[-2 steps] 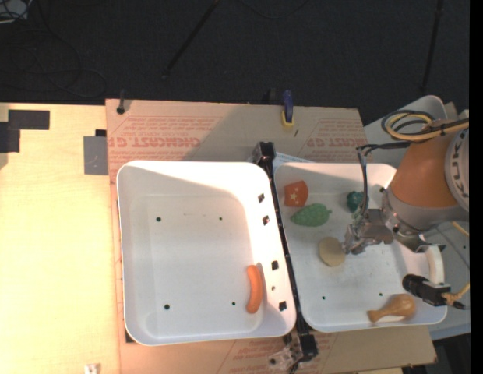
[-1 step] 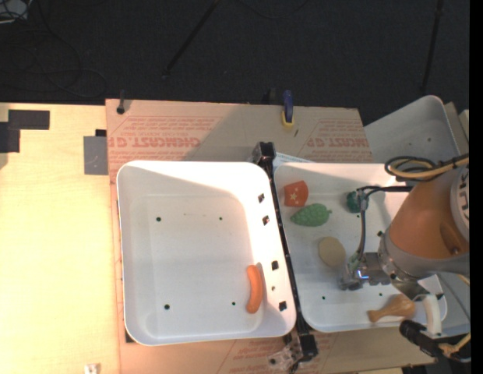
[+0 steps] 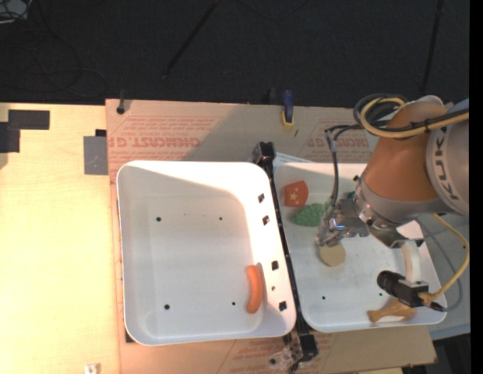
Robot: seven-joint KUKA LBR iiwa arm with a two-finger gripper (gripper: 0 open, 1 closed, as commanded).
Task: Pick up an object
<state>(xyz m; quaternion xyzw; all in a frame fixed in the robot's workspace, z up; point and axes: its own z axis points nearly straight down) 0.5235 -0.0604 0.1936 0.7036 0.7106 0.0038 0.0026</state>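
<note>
My gripper hangs low over the right bin, its tip just above a small round tan object lying on the bin floor. Just left of the gripper lies a green leafy object, and behind that a red object near the bin's back left corner. Nothing shows between the fingers. An orange sausage-shaped object lies in the left bin, close to its right wall.
A black divider runs between the two bins. The arm's orange band and grey wrist cover the back right part of the right bin. Brown cardboard lies under the bins.
</note>
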